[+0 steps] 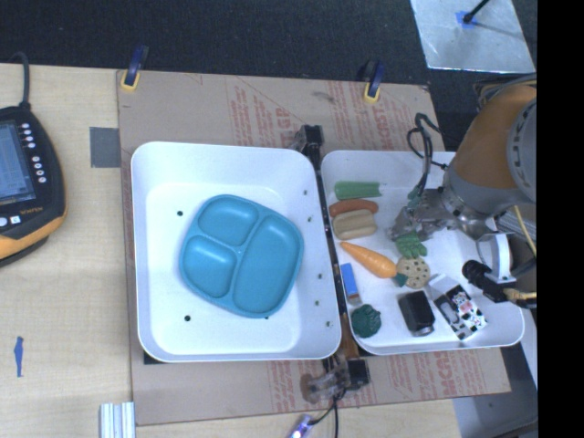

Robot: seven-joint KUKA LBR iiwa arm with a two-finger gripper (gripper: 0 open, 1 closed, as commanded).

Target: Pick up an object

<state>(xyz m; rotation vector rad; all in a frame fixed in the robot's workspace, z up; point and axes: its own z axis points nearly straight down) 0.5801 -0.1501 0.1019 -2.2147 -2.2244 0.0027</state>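
My gripper (410, 229) reaches into the right bin (388, 337) from the right, low over a small green toy (412, 245). The fingers are dark and blurred against the bin floor. Around it lie a green bean-shaped piece (357, 190), a hot dog (353, 218), an orange carrot (370, 259), a tan holed disc (413, 270), a blue block (349, 280), a dark green lump (367, 319), a black block (417, 312) and a white patterned piece (460, 308).
The left bin (151, 245) holds a blue divided plate (242, 255). A black and orange pendant (27, 181) lies on the bench at far left. Clamps (133, 68) pin the cardboard sheet at its back edge.
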